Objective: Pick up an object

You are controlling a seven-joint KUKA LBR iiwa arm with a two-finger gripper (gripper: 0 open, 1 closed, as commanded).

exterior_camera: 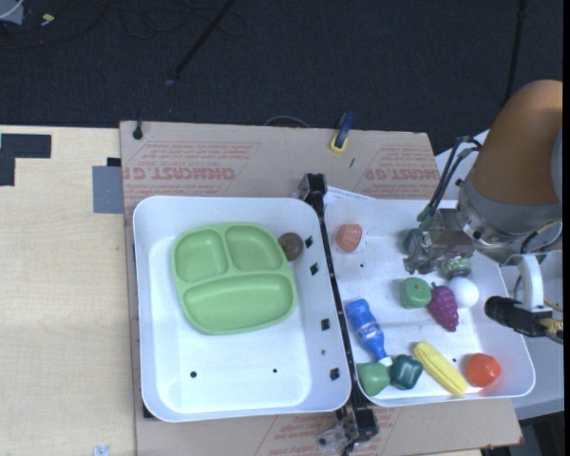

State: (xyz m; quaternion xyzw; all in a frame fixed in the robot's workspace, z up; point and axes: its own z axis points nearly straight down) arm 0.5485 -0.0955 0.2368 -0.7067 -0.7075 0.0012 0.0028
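Note:
My gripper (427,254) hangs low over the right bin (385,218), near its right side. Just below it lie a green round object (415,293), a purple grape bunch (444,307) and a white ball (465,294). A peach-coloured object (349,237) sits at the bin's upper left. A blue bottle (364,327) lies lower left, with a green pear (372,378) and a dark green pepper (406,372) beneath it. A yellow corn cob (439,367) and an orange-red ball (482,370) rest along the bottom edge. Nothing is visibly between the fingers.
The left bin (161,350) holds a green divided plate (234,276) and a brown ball (291,245) at the plate's upper right corner. A black divider (331,293) runs between the bins. Cardboard lies under both bins.

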